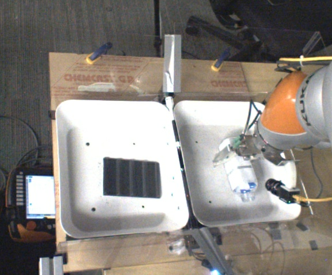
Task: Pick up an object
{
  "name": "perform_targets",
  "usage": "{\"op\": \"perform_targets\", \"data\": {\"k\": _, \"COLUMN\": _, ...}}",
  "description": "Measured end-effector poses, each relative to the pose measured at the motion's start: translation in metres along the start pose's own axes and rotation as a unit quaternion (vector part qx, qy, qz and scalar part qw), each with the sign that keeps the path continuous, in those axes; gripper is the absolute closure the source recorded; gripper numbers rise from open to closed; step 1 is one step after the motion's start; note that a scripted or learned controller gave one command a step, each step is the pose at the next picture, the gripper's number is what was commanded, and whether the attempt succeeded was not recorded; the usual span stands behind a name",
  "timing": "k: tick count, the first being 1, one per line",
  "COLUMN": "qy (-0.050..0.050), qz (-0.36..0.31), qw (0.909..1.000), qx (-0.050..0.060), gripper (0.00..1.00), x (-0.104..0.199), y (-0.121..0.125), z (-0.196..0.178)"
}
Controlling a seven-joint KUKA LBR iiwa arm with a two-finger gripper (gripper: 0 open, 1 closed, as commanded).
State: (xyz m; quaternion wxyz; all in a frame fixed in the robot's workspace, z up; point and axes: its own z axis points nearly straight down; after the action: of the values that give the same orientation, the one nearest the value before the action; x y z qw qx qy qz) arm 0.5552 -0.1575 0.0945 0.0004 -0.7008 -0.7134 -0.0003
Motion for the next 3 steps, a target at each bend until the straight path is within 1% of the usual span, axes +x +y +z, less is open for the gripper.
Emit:
{"op": "perform_targets", "data": {"k": 1, "qy": -0.004, "qz": 0.015, "qw": 0.9999, "qx": -0.007, "gripper": 0.0, "x": 0.006, "y": 0.068, "z": 0.003}}
{"op": "perform_targets", "data": {"k": 2, "qy": -0.002, "qz": 0.02, "qw": 0.9998, "qx": 0.0, "gripper": 0.0, "x": -0.025, "y": 0.1, "z": -0.107}}
{"op": "perform_targets", "data": {"k": 3, "qy": -0.002, "qz": 0.009, "qw": 1.0, "qx": 0.001, "gripper": 0.0, "x": -0.057, "y": 0.076, "z": -0.138}}
